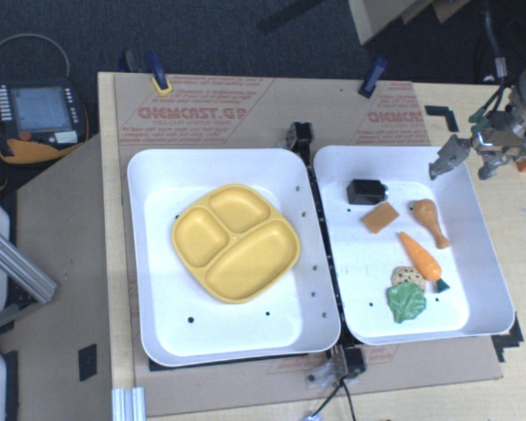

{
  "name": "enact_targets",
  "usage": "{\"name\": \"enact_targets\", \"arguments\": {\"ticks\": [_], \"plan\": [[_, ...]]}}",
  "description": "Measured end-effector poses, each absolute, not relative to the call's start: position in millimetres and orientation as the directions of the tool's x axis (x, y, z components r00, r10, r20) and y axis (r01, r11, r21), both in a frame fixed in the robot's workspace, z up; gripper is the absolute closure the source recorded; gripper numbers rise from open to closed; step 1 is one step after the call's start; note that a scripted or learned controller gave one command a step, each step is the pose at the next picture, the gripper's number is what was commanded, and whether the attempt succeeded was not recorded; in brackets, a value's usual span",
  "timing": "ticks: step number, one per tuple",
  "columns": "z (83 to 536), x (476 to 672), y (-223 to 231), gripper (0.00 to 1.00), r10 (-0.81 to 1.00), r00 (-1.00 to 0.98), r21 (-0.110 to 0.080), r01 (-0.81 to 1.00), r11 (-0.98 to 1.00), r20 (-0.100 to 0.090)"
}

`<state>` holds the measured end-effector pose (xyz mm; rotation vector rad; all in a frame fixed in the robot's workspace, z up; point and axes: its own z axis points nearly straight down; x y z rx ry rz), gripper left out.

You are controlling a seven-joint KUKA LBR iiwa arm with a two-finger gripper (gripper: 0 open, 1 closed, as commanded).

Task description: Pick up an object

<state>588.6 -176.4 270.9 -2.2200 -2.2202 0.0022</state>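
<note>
The right bin [482,261] holds several small toy foods: a black block [366,190], a tan square piece [380,217], a brown drumstick [429,219], an orange carrot [420,256], a speckled cookie [408,277] and a green leafy piece [407,303]. My gripper [470,162] hangs at the bin's far right corner, above the rim. Its two fingers are spread apart with nothing between them. It is well to the right of the drumstick and apart from every object.
The left bin [149,261] holds a yellow divided plate [236,241]. Both bins rest on a cardboard sheet [245,103]. A pendant with a screen [37,117] lies off the bench at far left.
</note>
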Motion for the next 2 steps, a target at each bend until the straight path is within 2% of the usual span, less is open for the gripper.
{"name": "enact_targets", "arguments": {"ticks": [2], "plan": [[165,588.1,-181,0.0,1.0,0.0,-0.008,1.0,0.0,0.002]]}}
